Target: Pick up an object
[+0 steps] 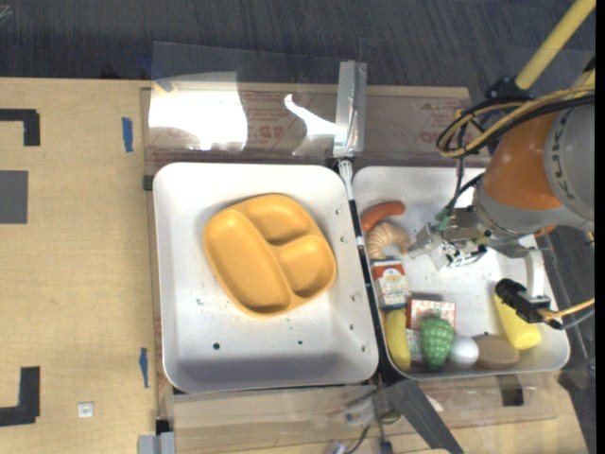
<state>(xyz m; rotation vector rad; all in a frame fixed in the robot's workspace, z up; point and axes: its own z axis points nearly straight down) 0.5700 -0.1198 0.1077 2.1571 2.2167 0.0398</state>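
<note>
The arm (553, 173) reaches in from the right and hangs over the right bin (553, 357), its gripper (452, 239) low above the bare floor in the middle of that bin. Whether it is spread or pressed together cannot be told here, and nothing shows caught in it. The candidates crowd the bin's left and near sides: a shell-like pastry (386, 241) just left of the gripper, an orange sausage (381, 213) behind it, a small carton (389, 283), a red box (430, 310), a green bumpy fruit (436, 340), a white egg (464, 351), a brown potato (497, 351) and a yellow piece (516, 320). The left bin (180, 253) carries the yellow divided tray (269, 252). The risk looks plain: a straight descent would likely meet bare floor, and a reach toward the packed cluster could nudge neighbours or pinch two at once.
</note>
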